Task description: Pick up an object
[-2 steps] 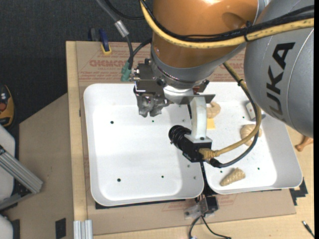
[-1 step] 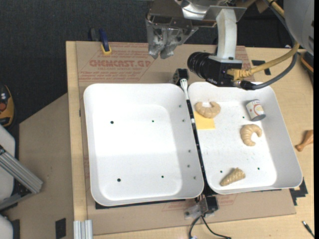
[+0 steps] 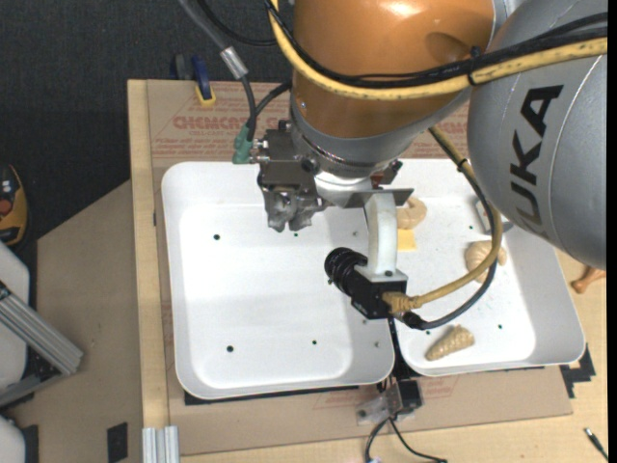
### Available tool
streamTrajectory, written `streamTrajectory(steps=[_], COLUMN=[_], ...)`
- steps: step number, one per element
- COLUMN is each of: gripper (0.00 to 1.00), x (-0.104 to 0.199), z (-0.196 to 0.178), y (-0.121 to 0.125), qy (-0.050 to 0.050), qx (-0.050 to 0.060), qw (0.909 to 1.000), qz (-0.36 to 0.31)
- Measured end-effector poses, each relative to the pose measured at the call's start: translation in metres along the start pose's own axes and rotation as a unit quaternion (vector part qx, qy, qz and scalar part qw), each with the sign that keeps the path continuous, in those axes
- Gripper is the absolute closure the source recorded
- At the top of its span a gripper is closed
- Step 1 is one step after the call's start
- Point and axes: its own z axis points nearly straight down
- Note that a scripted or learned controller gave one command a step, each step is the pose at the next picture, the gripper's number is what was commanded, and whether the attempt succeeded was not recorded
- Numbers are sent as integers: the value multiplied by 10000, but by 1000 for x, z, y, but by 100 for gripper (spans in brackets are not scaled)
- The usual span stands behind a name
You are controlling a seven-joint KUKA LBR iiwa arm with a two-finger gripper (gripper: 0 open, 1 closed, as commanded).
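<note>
My arm (image 3: 453, 75), grey with its orange band, covers the upper right of the view and hangs over the seam between the two bins. The left bin (image 3: 222, 355) spreads white below me; the right bin (image 3: 540, 340) lies beside it, touching along the middle edge. My gripper (image 3: 289, 208) sits low over the left bin's upper part, near its far wall. Whether my jaws stand apart or together I cannot tell; the dark metal there is too cluttered to read, and I see nothing between them. A black fitting (image 3: 362, 287) with a yellow cable (image 3: 453, 292) hangs over the seam. The things to pick all lie in the right bin, well apart from my jaws: a tan croissant-like piece (image 3: 449, 341) near the front, another tan piece (image 3: 479, 255) further back, and a pale piece (image 3: 413, 211) partly hidden behind my wrist.
</note>
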Motion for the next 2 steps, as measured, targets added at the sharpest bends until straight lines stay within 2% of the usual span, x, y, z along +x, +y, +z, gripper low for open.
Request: streamTrajectory(steps=[1, 2], gripper=[100, 100], x=[-1, 0], z=[-138, 28], y=[31, 1], qy=[64, -12], qx=[-159, 19], qw=[9999, 10000], qz=[4, 11])
